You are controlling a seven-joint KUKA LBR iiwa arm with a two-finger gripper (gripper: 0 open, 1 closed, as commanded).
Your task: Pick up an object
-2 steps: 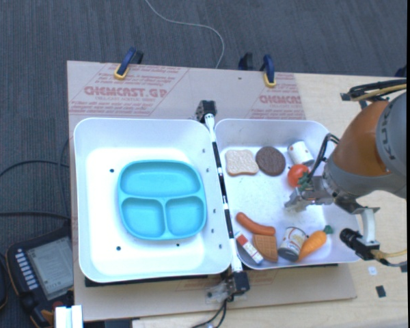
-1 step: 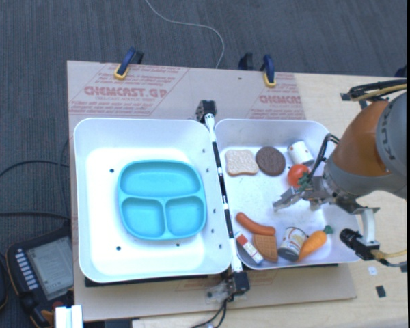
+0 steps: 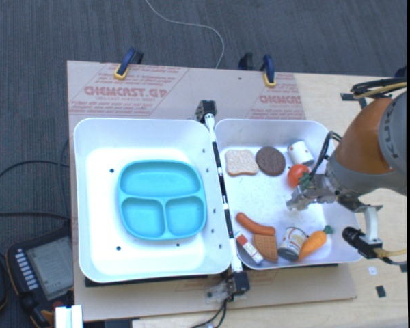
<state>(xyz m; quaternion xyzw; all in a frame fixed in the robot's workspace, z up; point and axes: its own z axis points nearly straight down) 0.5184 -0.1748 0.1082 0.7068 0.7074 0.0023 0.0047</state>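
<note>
While the arm hangs over the right bin [image 3: 314, 130], its gripper [image 3: 302, 198] sits just below the tomato [image 3: 297, 175], and honestly I can't tell if the fingers are open. Sausage [image 3: 255, 224] and carrot [image 3: 313, 243] lie nearby, untouched.

The arm [image 3: 379, 145] runs off the frame's right edge, its upper links cut away. Its wrist covers part of the right bin's [image 3: 273, 125] far wall and partly overlaps a red tomato [image 3: 296, 175]. At lower left, a black controller [image 3: 34, 268] is cropped by the frame's bottom corner. Labels on the small items at lower centre are too small to read.
</note>
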